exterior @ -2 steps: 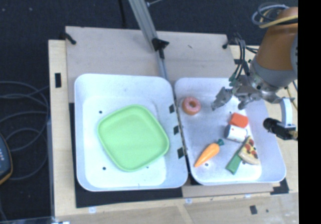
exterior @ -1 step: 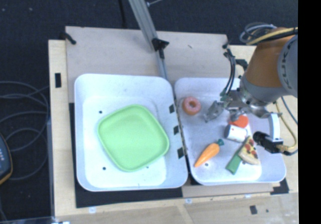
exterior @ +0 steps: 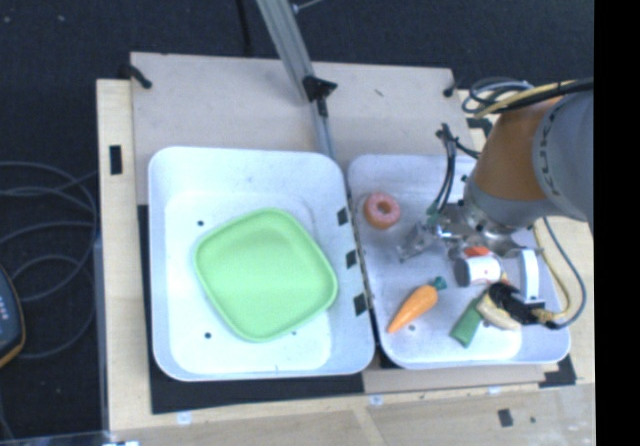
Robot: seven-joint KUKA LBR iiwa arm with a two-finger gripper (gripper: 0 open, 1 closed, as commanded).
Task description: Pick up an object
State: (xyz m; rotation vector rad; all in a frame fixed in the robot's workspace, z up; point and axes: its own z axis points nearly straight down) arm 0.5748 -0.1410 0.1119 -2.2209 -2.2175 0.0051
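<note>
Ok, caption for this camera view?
Arm over right bin holding carrot, donut; green plate in left bin.

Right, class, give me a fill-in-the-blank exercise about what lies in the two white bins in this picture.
1. The square light-green plastic plate lies in the ____ bin.
2. The orange toy carrot has a ____ top.
3. The pink ring-shaped doughnut lies in the ____ white bin.
4. The dark-green block lies to the ____ of the carrot.

Missing words: left; green; right; right

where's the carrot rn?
In the camera view the carrot lies in the right bin, near its front-left, between the pink donut behind it and the green block to its right.
</note>
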